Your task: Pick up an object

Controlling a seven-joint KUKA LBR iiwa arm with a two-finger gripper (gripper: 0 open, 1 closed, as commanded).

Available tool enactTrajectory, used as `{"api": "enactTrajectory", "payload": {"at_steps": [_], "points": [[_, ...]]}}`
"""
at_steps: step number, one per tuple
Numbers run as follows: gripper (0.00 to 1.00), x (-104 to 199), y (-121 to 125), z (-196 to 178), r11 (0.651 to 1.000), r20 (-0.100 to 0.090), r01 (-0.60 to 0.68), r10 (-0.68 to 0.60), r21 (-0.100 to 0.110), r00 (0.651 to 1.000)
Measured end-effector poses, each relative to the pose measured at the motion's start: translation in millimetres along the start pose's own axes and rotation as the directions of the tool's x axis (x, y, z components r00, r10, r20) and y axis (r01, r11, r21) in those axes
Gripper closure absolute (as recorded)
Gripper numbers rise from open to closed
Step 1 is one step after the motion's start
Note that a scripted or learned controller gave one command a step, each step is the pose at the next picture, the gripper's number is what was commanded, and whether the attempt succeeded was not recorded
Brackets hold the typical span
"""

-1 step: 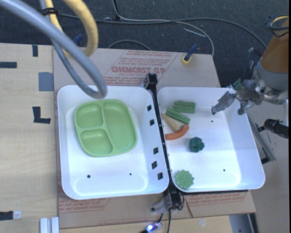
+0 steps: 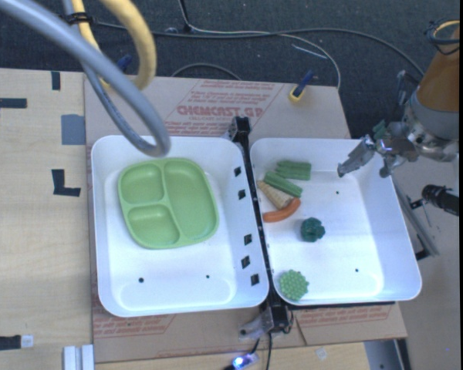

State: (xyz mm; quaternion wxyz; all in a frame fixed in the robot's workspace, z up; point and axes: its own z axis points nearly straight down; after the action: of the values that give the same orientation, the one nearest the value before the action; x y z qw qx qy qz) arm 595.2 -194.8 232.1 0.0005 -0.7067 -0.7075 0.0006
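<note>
The gripper (image 2: 368, 159) hangs over the upper right rim of the right bin (image 2: 370, 230), two fingers splayed apart and nothing between them, an empty spread hand poised above white plastic.

Working up from the near edge: a pale green bumpy ball (image 2: 294, 284) sits right in the near left corner of that bin. Above it, a dark green broccoli piece (image 2: 312, 230) stands on its own near the middle. Then the crowd: an orange carrot (image 2: 281, 212) touching a tan wedge (image 2: 273, 195), with two green sticks (image 2: 287, 177) stacked close behind; where one ends and the next begins is hard to call from here. In the left bin (image 2: 112, 230), a green divided plate (image 2: 168, 203).

Best bet, I'd say, is the broccoli: free on all sides, so the fingers can straddle it without nudging a neighbour. Come in leftward and nearer, centre over it, drop straight, close late.
</note>
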Motion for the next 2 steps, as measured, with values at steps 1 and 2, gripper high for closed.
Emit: {"api": "enactTrajectory", "payload": {"at_steps": [1,2], "points": [[0.00,5,2,44,1.000,0.000,0.001,-0.001,0.003,1.000],[0.00,5,9,92,1.000,0.000,0.001,-0.001,0.004,1.000]]}}
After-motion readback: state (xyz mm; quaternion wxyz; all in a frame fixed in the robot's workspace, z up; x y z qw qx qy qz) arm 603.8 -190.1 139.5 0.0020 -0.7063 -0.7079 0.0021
